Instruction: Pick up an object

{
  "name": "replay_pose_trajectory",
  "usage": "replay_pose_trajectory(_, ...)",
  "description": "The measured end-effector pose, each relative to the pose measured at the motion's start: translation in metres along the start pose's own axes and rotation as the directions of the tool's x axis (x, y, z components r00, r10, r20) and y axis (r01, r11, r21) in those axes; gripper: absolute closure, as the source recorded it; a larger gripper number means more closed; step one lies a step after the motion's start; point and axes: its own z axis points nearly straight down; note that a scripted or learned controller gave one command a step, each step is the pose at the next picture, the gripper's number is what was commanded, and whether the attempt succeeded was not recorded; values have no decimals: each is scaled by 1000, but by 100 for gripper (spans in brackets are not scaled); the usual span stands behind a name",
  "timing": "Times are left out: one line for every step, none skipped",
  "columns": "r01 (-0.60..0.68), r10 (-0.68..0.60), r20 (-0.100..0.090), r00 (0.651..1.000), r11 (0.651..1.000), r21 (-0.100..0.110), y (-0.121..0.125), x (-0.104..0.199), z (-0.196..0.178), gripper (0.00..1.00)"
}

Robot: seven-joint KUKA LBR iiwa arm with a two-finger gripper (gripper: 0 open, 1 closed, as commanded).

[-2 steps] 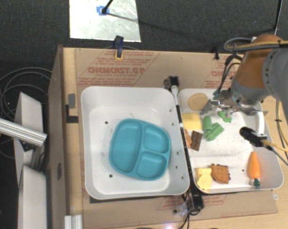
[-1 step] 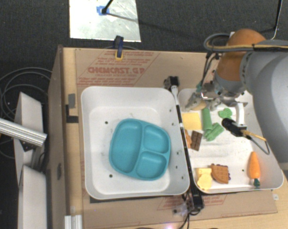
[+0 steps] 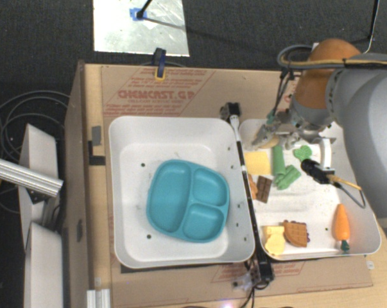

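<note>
Now | step: approach, my gripper point(image 3: 271, 135) low over right bin point(image 3: 366, 226) far end | grip state: can't tell | targets: yellow block point(image 3: 258, 163), green pieces point(image 3: 284, 172) just beside | next: descend, close on one.

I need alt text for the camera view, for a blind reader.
A grey robot arm reaches over the right bin, which holds toy food including a carrot. The left bin holds a blue divided plate.
</note>
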Motion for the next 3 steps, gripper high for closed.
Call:
replay_pose_trajectory(2, -2, 0, 1000, 1000, 0, 0, 0, 0, 0)
replay_pose_trajectory(0, 0, 1, 1000, 1000, 0, -2, -2, 0, 0)
replay_pose_trajectory(2, -2, 0, 1000, 1000, 0, 0, 3, 0, 0)
